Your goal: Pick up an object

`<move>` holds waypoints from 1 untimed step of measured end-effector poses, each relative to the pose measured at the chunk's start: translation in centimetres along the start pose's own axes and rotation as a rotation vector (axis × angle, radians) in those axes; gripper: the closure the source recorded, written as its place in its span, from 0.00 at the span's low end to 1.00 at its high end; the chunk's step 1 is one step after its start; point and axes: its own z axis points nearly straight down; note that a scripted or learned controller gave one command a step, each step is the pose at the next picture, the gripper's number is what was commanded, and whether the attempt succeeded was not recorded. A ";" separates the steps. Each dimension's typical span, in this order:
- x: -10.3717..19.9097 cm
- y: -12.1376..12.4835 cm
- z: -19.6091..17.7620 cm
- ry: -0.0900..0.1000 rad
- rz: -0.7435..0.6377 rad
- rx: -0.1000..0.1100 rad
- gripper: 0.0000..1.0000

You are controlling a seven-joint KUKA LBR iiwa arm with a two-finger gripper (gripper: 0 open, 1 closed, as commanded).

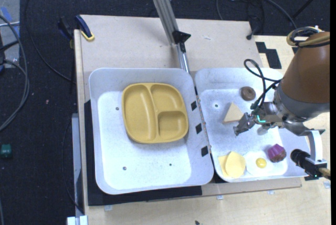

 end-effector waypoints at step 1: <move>0.0 0.1 -0.1 0.000 0.000 -0.002 0.00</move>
